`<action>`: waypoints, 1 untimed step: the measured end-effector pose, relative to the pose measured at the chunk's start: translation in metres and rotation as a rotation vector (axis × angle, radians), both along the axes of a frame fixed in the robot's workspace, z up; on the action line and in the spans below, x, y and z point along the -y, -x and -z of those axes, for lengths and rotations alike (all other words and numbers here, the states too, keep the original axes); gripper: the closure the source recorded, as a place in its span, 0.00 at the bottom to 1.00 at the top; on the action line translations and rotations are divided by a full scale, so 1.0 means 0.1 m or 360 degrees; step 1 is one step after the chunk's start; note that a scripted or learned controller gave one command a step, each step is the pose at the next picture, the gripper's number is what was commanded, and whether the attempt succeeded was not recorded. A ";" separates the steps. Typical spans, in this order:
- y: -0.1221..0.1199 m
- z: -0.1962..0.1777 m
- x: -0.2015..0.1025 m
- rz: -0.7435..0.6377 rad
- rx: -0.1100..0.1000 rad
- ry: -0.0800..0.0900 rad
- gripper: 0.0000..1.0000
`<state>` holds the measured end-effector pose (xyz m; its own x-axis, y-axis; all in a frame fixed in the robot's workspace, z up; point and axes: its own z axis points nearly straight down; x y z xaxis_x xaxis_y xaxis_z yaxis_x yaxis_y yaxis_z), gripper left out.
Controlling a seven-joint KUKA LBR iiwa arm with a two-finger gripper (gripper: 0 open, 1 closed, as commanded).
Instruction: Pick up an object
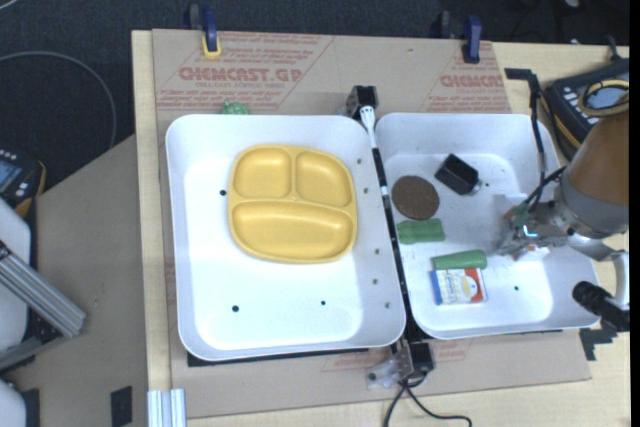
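Observation:
The right bin (520,310) holds a black block (458,174), a brown round disc (414,197), a green block (420,231) and a small box with a green top and blue-white label (460,281). My gripper (523,235) hangs low at that bin's right side, to the right of the box and apart from it. Nothing shows between its fingers. The arm's orange band and grey wrist (603,180) rise behind it at the right edge.
The left bin (200,295) carries a yellow three-compartment plate (293,203). A black clamp (364,101) sits where the bins meet at the back. Blue clamps (208,25) hold the cardboard-covered bench. A cable loops beside the gripper.

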<state>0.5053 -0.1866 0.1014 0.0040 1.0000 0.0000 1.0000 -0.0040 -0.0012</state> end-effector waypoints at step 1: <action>-0.16 -0.37 -0.75 -0.0019 0.0010 -0.0002 1.00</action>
